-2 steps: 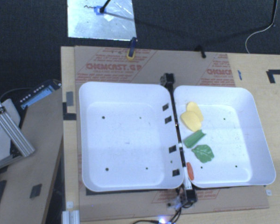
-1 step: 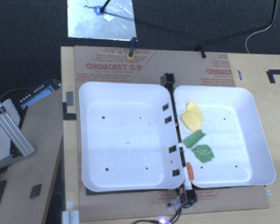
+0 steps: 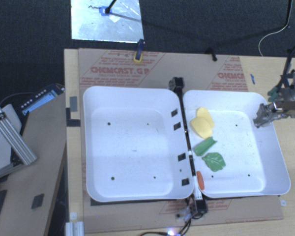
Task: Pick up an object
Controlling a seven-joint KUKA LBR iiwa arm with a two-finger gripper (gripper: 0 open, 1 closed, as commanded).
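Note:
In the right bin point(image 3: 246, 186) a yellow soft object point(image 3: 202, 123) lies near the divider. Just below it rests a green oblong piece point(image 3: 204, 146), and beside that a green leaf shape point(image 3: 215, 161). A small orange piece point(image 3: 200, 180) sits at the bin's lower left corner. My gripper point(image 3: 262, 118) hangs over the right bin's far right edge, well right of all the objects, with nothing visible between its fingers.
The left bin point(image 3: 132, 141) stands beside the right one, with black clips point(image 3: 177, 127) along the shared divider. Both bins rest on cardboard point(image 3: 123, 68). A metal plate point(image 3: 105, 14) lies at the back, and a grey device point(image 3: 39, 100) sits at left.

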